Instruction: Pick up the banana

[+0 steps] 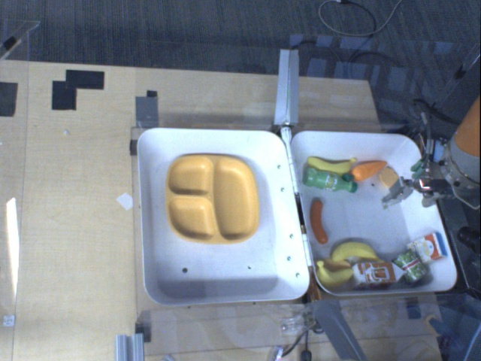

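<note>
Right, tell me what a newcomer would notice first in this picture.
The big yellow divided tray lying alone in the left bin catches the eye first. Next comes the clutter in the right bin: a green bottle and a carrot near the far edge, a sausage by the left wall, and a banana among cartons at the near edge. The gripper hangs over that bin's right side.

Both bins (150,224) are plain white on a pale wood bench (68,201). The divided tray (213,198) at centre-left is mustard yellow. In the right bin, the banana (347,260) is yellow, the bottle (329,179) green, the carrot (368,170) orange, the sausage (319,221) reddish-brown. Above, the floor (188,13) is dark blue-grey.
</note>
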Available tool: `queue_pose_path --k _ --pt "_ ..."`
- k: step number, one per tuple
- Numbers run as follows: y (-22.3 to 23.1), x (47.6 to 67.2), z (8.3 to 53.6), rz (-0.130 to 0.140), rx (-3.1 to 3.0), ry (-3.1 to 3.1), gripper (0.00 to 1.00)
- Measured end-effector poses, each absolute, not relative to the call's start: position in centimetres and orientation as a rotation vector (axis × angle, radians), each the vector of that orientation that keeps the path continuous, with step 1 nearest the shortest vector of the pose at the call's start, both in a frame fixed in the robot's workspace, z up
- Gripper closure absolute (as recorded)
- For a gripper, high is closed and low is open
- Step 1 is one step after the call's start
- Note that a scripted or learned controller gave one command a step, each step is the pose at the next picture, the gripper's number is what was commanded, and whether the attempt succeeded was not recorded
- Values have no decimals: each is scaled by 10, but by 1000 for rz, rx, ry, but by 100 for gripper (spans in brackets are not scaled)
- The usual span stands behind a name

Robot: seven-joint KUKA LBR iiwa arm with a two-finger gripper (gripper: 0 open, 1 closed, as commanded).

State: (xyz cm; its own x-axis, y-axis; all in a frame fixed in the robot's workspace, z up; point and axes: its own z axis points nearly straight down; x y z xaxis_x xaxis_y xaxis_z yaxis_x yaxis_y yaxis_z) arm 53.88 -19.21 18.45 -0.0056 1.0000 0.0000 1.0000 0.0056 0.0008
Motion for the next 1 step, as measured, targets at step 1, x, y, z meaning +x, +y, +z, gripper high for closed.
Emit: queue_pose_path --k 1 --pt "-158 496 88 11 2070 2349 0"
